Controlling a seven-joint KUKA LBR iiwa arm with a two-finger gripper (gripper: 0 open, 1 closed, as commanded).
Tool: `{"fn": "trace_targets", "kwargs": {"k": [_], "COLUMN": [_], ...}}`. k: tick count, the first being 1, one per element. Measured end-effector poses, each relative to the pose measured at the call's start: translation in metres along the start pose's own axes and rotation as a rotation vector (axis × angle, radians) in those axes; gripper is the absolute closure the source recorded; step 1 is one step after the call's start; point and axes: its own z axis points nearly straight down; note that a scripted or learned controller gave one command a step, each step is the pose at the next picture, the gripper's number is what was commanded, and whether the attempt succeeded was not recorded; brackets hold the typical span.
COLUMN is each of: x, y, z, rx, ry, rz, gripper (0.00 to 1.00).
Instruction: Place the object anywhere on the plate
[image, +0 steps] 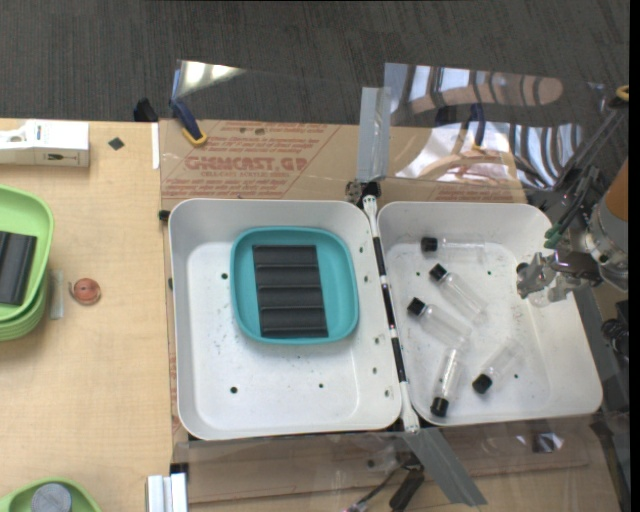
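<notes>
- Plate (345, 290): teal, rounded-square, with a dark ribbed insert; it lies in the left bin (200, 330).
- Vials (452, 297): clear tubes with black caps, scattered flat in the right bin (560, 390), well right of the plate.
- Gripper (540, 280): above the right bin's far right side; fingers' spread cannot be told.

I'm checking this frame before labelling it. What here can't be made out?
- The gripper, camera view: small, metallic and blurred against the right bin, so whether it is open or holds anything cannot be told.
- The clear vials, camera view: transparent bodies fade into the white floor; their exact count is unsure.
- The arm, camera view: cut off by the right edge.
- The teal plate: the nature of its dark ribbed insert is unclear.
</notes>
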Motion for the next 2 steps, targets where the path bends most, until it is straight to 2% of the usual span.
{"fn": "trace_targets", "kwargs": {"k": [1, 2], "x": [0.000, -0.042], "y": [0.000, -0.010], "z": [0.000, -0.095], "rx": [0.000, 0.000], "ry": [0.000, -0.002], "rz": [0.000, -0.110], "gripper": [0.00, 0.00]}}
